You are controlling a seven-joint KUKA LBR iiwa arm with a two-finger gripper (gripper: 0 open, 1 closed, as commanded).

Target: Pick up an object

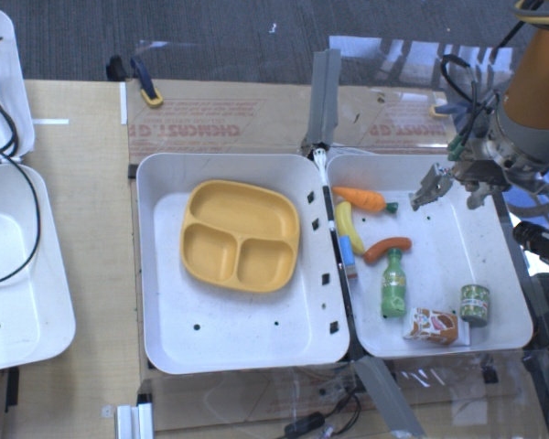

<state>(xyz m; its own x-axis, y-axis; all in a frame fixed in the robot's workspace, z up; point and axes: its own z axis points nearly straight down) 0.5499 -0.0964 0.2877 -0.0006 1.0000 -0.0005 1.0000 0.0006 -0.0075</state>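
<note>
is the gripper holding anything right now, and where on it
Nothing is held: the gripper hangs open above the right bin, apart from the carrot and the other items.

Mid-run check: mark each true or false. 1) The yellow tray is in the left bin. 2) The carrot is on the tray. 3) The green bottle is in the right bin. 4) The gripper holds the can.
1) True: the tray lies in the left bin.
2) False: the carrot lies in the right bin.
3) True: the bottle is there.
4) False: the gripper hangs open above the bin; the can sits apart.
</note>
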